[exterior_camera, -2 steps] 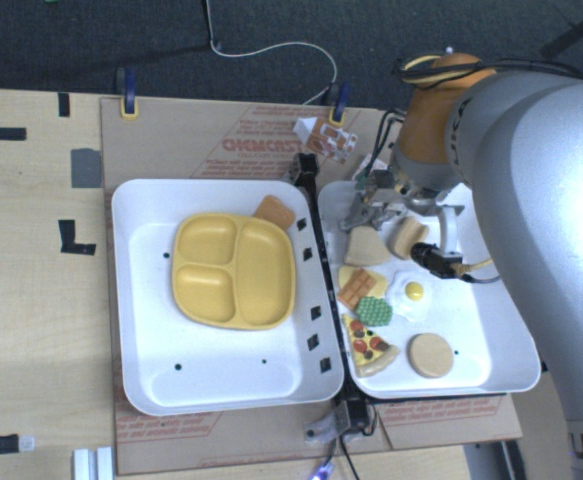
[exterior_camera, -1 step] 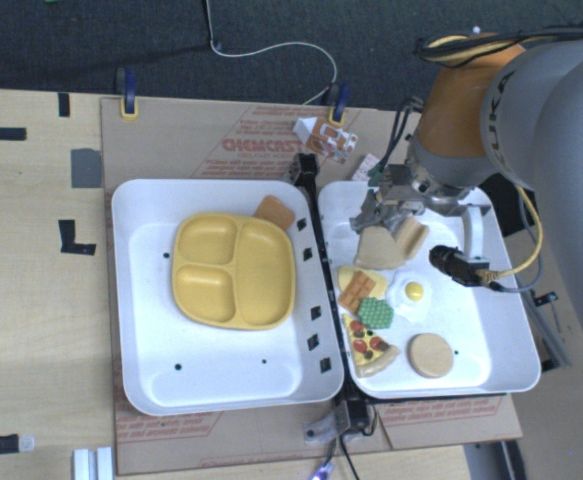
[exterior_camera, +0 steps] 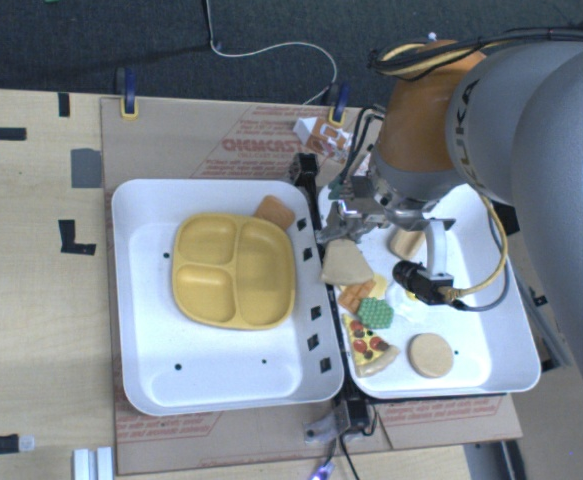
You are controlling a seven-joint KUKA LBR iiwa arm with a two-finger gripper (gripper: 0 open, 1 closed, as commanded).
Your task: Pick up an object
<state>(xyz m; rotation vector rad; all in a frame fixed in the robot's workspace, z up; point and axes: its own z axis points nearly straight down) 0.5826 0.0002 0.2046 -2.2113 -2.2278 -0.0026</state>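
White plastic bins sit side by side under me, and my gripper [exterior_camera: 356,230] hangs low over the left end of the right bin [exterior_camera: 491,363], close to the divider between the two. I cannot tell how my gripper is set: the wrist and its cabling cover it from above.

Directly beneath and just in front of my gripper lies a tan wedge-shaped piece [exterior_camera: 344,263], the likeliest thing for me to take. Whether I touch it I cannot say. Further out from me along the same side are a small orange-striped item [exterior_camera: 355,295], a green textured toy [exterior_camera: 376,313], a pizza slice [exterior_camera: 370,349] and a round biscuit [exterior_camera: 431,355]. Across the divider to my far side, the yellow divided plate [exterior_camera: 235,270] fills the left bin [exterior_camera: 146,368].

By my judgement the pick is only at the approach: nothing visibly lifted, so grasp and raise remain.
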